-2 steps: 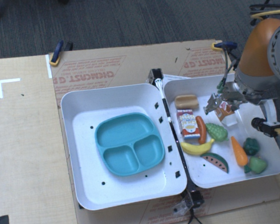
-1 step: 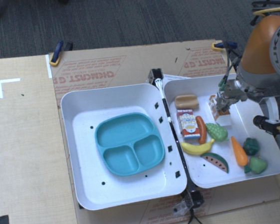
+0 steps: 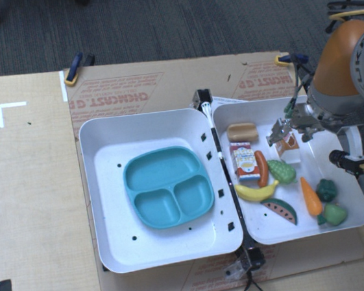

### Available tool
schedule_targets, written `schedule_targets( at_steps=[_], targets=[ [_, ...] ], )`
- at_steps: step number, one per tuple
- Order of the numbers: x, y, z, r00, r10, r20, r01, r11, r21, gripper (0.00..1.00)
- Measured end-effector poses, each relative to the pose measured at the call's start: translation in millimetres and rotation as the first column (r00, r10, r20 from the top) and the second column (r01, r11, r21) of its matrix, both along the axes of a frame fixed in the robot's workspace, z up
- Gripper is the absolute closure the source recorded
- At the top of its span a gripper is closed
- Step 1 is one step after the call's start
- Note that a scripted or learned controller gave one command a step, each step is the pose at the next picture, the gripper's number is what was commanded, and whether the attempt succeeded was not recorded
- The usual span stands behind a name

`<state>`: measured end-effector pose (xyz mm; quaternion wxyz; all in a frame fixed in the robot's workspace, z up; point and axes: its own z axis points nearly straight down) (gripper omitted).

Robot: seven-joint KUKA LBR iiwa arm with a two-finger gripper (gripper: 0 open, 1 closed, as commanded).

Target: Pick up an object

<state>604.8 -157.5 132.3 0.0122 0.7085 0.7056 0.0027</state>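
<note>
My gripper [image 3: 289, 134] hangs over the back of the right bin [image 3: 346, 155], fingers spread open, just above a small white and brown toy [image 3: 289, 150]. Nothing sits between the fingers. Toy foods lie in this bin: a bun [image 3: 242, 131], a printed packet [image 3: 243, 157], a red sausage [image 3: 261, 167], a green lettuce piece [image 3: 281, 170], a banana [image 3: 256, 190], a watermelon slice [image 3: 282, 210], a carrot [image 3: 310, 197], a dark green broccoli [image 3: 327, 189] and a green pepper [image 3: 334, 214].
The left bin [image 3: 101, 183] holds a teal divided plate [image 3: 168, 187]. The wall between the two bins [image 3: 222, 169] runs just left of the food. Cardboard lies under both bins, and the arm's orange band [image 3: 342, 58] rises at the right.
</note>
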Motion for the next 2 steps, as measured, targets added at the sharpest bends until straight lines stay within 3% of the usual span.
schedule_targets(
  at_steps=[1, 2],
  targets=[
    [12.8, -8.8, -39.9, 1.000, 0.004, -0.020, -0.003, 1.000, 0.012, 0.00],
    [13.2, -9.2, -30.0, 1.000, 0.004, -0.019, -0.004, 1.000, 0.011, 1.00]
  ],
)
